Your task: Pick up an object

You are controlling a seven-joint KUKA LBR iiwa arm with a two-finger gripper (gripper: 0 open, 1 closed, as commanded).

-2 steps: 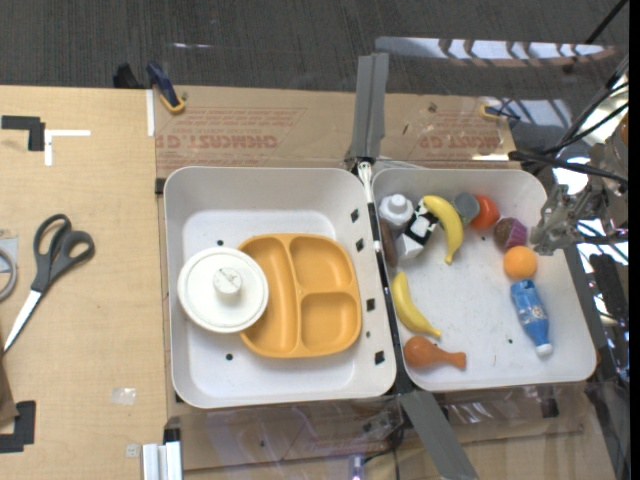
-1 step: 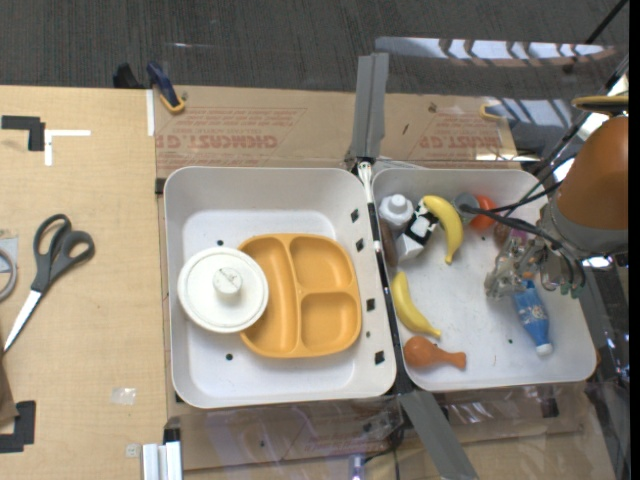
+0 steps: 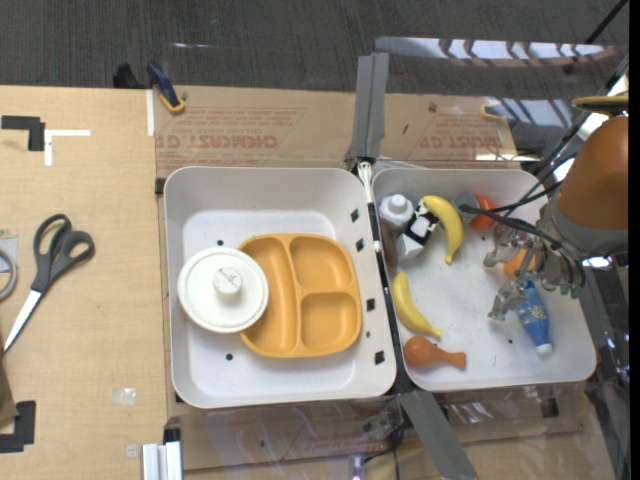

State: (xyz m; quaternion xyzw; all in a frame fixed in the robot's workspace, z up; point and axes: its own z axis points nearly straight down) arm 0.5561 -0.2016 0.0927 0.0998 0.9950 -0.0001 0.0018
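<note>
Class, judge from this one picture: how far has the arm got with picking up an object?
Done: the arm has reached over the right bin, and its hand sits low at the blue tube. In hand: lining up on that tube; no grasp shows. Left: grip and lift. The tube, both bananas and the drumstick lie on the bin floor.

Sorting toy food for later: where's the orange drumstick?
The drumstick lies in the right bin, near its front-left corner, just below the lower banana.

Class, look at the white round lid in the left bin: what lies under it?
The white lid rests on the yellow divided tray's left side. That compartment's contents are covered, so unseen.
</note>
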